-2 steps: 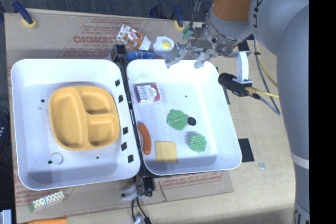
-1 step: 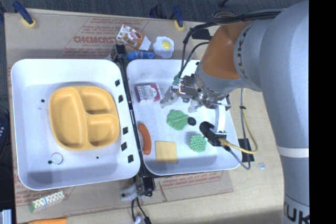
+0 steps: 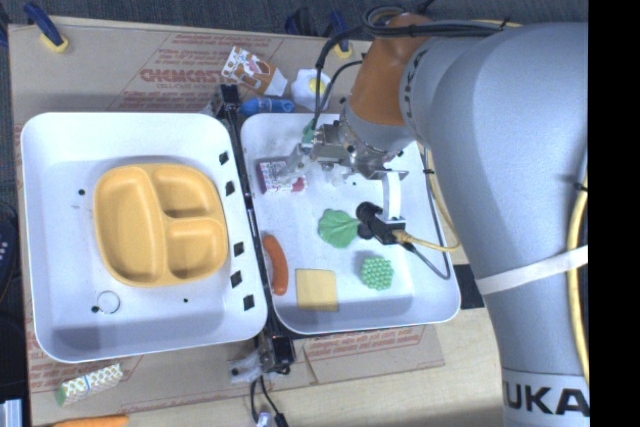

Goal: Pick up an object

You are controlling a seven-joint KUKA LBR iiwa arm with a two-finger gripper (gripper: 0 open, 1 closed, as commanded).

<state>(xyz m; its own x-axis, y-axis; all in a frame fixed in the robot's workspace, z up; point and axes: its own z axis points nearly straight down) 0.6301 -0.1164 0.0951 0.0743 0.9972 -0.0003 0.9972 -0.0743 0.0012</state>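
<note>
Over right bin (image 3: 440, 300), upper part: gripper (image 3: 322, 153) down low, near small red-and-white packet (image 3: 275, 175) by the divider w/ left bin (image 3: 40, 215). Can't tell pincer state, nothing seen pinched. Lower in right bin: green leaf (image 3: 338, 227), green bumpy ball (image 3: 376, 271), yellow block (image 3: 317, 289), orange sausage (image 3: 276, 263) along left wall. Yellow compartment tray (image 3: 160, 221) flat in left bin. Blue item (image 3: 265, 105) & small carton (image 3: 243, 67) on cardboard behind bins.

toy foods (image 3: 338, 227) scattered in right bin (image 3: 432, 300)
</note>
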